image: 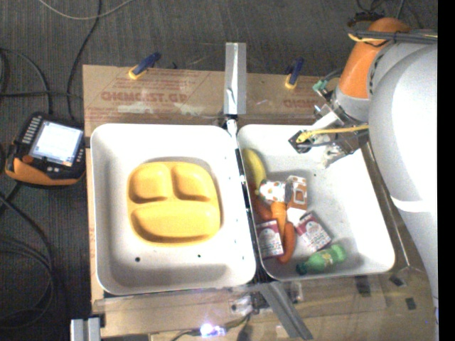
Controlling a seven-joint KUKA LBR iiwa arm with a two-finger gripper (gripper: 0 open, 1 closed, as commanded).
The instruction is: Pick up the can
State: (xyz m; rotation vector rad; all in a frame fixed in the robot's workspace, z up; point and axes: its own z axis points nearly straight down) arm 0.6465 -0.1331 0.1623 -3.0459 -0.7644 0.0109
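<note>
One gripper [333,146] hangs above the right bin [362,212], at its far corner.
Can [269,239] lies against carrot [287,241], well apart from gripper; grip state cannot be told.

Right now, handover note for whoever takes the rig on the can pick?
Gripper: above the far end of the right bin, well away from the can.
Can: probably the red-labelled thing lying at the near left of the right bin, against the carrot. A similar red-and-white pack lies on the carrot's other side, so I can't be sure which is the can.
Done: nothing, the can is not yet lifted.
Left: move over the can, descend, grasp, lift.
</note>
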